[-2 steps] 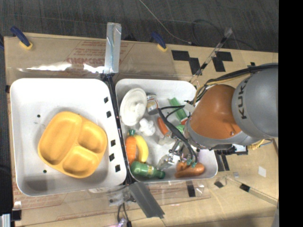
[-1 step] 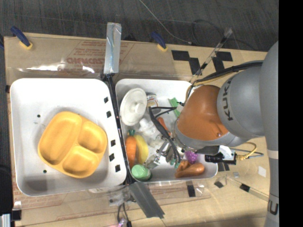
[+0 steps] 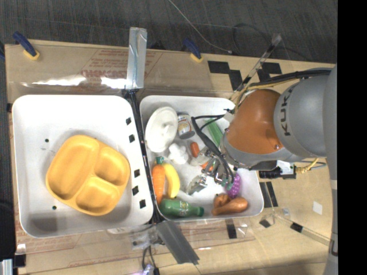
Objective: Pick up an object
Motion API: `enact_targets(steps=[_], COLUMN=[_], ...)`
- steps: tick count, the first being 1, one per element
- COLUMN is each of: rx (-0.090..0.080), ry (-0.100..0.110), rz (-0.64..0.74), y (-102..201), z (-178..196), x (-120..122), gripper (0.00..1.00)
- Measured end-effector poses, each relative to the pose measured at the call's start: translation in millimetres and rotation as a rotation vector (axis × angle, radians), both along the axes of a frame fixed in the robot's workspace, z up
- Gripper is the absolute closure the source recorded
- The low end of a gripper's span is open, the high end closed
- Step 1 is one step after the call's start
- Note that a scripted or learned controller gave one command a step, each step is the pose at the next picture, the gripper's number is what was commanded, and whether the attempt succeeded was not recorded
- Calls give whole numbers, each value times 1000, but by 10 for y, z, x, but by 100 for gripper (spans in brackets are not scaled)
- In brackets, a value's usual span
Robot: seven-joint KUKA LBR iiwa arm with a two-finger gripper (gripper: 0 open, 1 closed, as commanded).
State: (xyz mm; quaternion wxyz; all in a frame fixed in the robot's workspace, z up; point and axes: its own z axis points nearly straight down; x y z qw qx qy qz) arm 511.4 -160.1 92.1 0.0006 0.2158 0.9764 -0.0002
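two white bins sat side by side on the bench: the left bin held one yellow divided tray at the left of the frame, and the right bin held the clutter of small things from which one was to be picked. the arm reached in from the right with its orange band over the upper right of that bin, and the gripper hung low near the lower middle of the frame, among the items. how far its tips were parted could not be told from this angle, and nothing was seen between them. by my reading the step in hand was the descent onto a target, with no grasp yet made; the next move would call for settling over one item and closing on it without nudging its neighbours. counted in the right bin: one white lid-like disc, one small can, one carrot, one banana, one green bottle, one purple grape bunch, one brown pear-like piece, and one small red piece.
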Motion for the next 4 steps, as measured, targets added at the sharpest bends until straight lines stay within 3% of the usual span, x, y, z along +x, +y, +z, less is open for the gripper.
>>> enact_targets(steps=[1, 2, 3, 4], rx=[2, 1, 2, 0], ry=[2, -2, 1, -1], rz=[-248, -60, -206, -115], y=[106, -459, -307, -405], z=[-5, 12, 3, 11], x=[-10, 40, -101, 72], gripper=[0, 0, 0, 0])
